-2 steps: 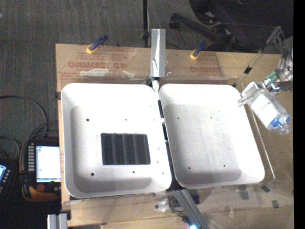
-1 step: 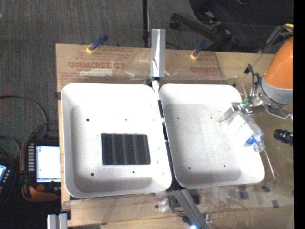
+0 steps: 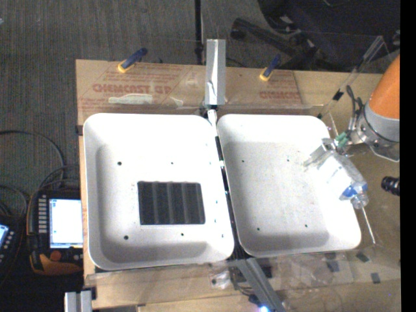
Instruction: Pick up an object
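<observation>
A dark ribbed rectangular block (image 3: 171, 203) lies flat in the left bin (image 3: 104, 142), a little below its middle. My gripper (image 3: 333, 178) hangs over the right side of the right bin (image 3: 273, 174), far from the block. Its two pale translucent fingers (image 3: 316, 156) are spread apart, one toward the bin's middle and one with blue fittings near the right rim. The gripper is open, with only bare bin floor between the fingers. The grey wrist with its orange band (image 3: 392, 90) enters from the right edge.
A metal post (image 3: 214, 77) rises behind the seam between the bins. Two clamps (image 3: 132, 59) (image 3: 270, 67) hold the brown board at the back. A handheld screen unit (image 3: 62, 223) and cables lie on the floor to the left.
</observation>
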